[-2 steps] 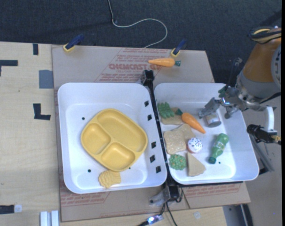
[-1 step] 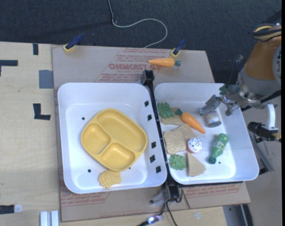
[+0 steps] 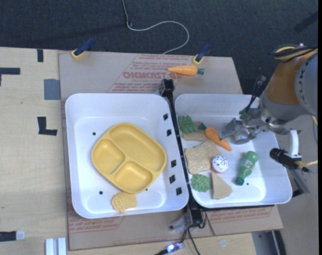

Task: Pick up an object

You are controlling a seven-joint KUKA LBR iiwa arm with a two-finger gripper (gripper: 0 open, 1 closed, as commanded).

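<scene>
I see the toy carrot (image 3: 218,139) lying in the right bin (image 3: 272,193), its tip just beside my tool (image 3: 231,132), whose fingers are spread, grasping nothing. Below the carrot sit a bread slice (image 3: 201,158), a white ball (image 3: 220,163) and a green bottle (image 3: 245,167); the left bin (image 3: 78,142) holds a yellow tray (image 3: 129,156).

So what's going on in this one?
The arm reaches into the right bin from the right, its gripper low beside a toy carrot; nothing is visibly lifted yet. Around it lie bread slices, broccoli pieces, a green bottle and a small spotted ball. The left bin holds a yellow divided plate and a cookie.
</scene>
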